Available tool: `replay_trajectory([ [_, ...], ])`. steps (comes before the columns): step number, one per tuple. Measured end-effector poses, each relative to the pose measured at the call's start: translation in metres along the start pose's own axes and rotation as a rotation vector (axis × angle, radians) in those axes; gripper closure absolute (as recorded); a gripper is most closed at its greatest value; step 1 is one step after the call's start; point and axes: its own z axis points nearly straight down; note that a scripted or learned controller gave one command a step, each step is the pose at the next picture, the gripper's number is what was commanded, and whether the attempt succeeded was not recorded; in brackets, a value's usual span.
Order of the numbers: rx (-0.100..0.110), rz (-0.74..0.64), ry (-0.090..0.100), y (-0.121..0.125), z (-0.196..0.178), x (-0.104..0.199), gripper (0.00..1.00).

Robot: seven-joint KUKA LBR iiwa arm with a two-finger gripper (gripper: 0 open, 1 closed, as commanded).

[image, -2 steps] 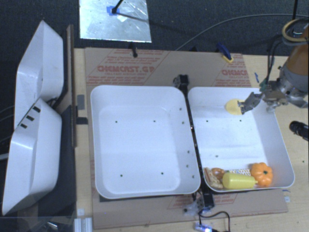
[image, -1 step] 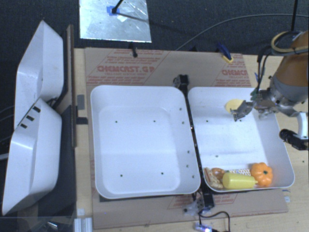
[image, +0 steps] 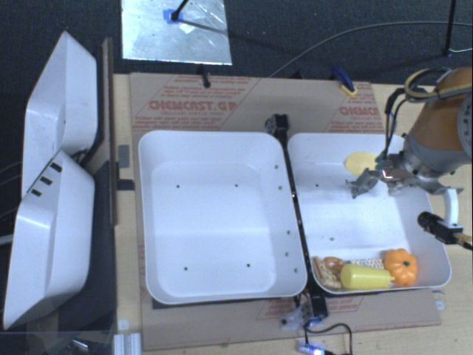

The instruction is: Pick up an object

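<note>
We see a bench topped with brown printed cardboard (image: 222, 98), set on dark carpet (image: 310, 13); a shiny metal plate (image: 148, 21) lies on the carpet beyond the bench, and cables run across the floor. Two white tubs (image: 55, 198) sit stacked off the left edge of the bench. Two shallow white bins lie side by side on the cardboard, touching along a dark divider: the left bin (image: 214, 220) and the right bin (image: 355, 228). In the right bin we count four things: a pale yellow disc (image: 358, 161) near the far wall, and along the near wall a row of three packed together, a pretzel-like snack (image: 329, 268), a yellow bottle-shaped toy (image: 366, 276) and a small orange pumpkin (image: 400, 265), the bottle touching both neighbours. The arm (image: 443, 124) reaches in from the right over the right bin, one arm only. Its gripper (image: 363, 186) hangs just beside the yellow disc on the near side, and whether it is apart or together we cannot tell, it is too small and blurred.
</note>
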Motion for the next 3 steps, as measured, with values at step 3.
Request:
replay_trajectory([
  [3,-0.008,0.0,-0.002,-0.004,-0.13,-0.007,1.0],
])
